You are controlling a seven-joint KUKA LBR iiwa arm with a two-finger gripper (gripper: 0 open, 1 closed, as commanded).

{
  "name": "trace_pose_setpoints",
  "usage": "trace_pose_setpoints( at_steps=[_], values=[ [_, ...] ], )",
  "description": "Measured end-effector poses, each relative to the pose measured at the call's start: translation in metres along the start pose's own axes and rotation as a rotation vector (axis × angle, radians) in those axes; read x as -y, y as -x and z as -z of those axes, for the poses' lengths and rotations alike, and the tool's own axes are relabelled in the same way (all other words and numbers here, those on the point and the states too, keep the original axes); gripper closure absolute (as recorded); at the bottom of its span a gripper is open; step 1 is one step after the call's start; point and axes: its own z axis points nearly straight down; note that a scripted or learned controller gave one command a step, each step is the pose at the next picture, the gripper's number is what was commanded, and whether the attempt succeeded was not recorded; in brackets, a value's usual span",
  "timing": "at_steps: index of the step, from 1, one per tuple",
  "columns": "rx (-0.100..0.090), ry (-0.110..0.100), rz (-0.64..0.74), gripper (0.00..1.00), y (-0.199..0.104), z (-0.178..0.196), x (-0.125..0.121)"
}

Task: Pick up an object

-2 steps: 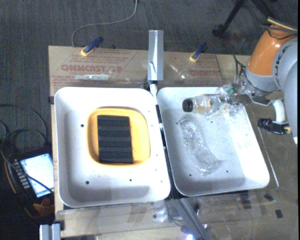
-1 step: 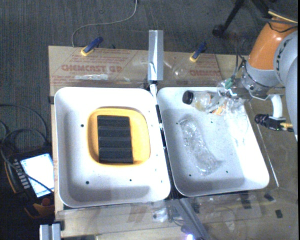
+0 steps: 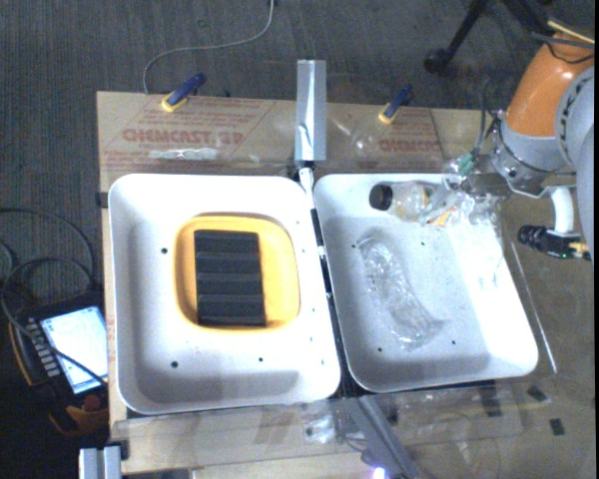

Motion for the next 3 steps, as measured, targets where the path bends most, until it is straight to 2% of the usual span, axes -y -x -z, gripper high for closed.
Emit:
trace_pose_setpoints(
  at_steps=[1,2,3],
  values=[
    [0.019,0.045,0.088,0.00,0.001,0.054,-0.007],
    [0.019,0.045,0.088,0.00,0.001,0.054,-0.007],
    [0.022,0.043,0.291,0.00,0.000,0.023,-0.009]
  ],
)
